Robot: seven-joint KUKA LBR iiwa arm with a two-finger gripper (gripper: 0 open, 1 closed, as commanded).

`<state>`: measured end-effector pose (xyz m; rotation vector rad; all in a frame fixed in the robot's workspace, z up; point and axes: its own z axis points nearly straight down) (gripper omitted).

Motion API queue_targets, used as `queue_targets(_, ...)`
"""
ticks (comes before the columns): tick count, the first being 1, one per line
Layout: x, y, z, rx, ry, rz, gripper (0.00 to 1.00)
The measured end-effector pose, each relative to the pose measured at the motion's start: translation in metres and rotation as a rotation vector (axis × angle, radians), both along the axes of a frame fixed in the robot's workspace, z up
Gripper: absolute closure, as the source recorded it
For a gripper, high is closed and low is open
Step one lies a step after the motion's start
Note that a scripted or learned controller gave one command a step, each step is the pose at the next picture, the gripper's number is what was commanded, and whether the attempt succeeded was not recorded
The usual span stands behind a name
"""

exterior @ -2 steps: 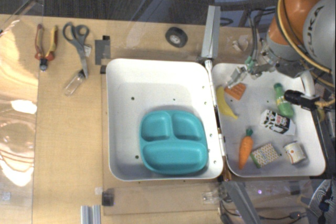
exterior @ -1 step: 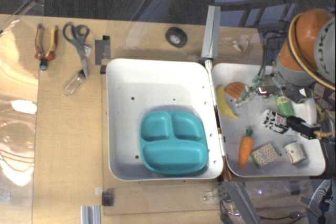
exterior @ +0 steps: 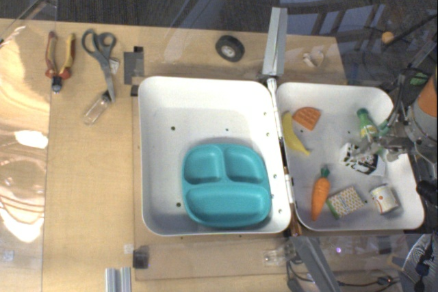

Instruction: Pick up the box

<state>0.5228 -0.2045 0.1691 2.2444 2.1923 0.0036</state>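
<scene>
You see the gripper [exterior: 375, 141] low in the right bin [exterior: 404, 219], approx. over a black-white item [exterior: 360, 159]; jaws I cannot tell, view is poor. The box [exterior: 346, 202] lies near the front, just beside the carrot [exterior: 319, 193].

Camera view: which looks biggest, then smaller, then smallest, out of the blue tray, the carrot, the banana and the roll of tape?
1. teal tray, by far the largest.
2. carrot and banana: they look about alike, so I won't rank them.
3. roll of tape, the smallest, though it lies farther from the camera.
</scene>
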Motion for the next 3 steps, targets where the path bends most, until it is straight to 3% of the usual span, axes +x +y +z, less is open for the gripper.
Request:
queue_targets(1,0.030,0.070,-0.052,-0.011,-0.026,0.124,0.00)
queue_targets(2,0.087,0.073,-0.059,-0.016,-0.045,0.089,0.00)
queue_targets(3,0.112,0.084,-0.059,-0.019,-0.042,0.131,0.00)
